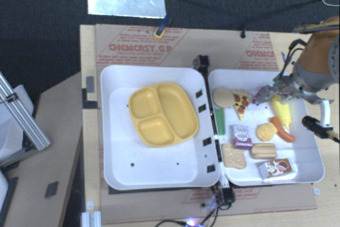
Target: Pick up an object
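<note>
At the right of the frame the gripper [267,94] hangs over the upper part of the right shallow white bin [313,165], though whether it is spread or pressed together cannot be told from here. Just beside it lie a yellow plastic banana [281,112], an orange toy sausage [282,131] and a pizza slice [241,103]. The left white bin [114,130] carries one yellow three-compartment plastic tray [162,113]

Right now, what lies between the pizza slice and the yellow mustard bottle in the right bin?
In the camera view, the gripper sits between the pizza slice and the yellow mustard bottle, over bare white bin floor.
</note>
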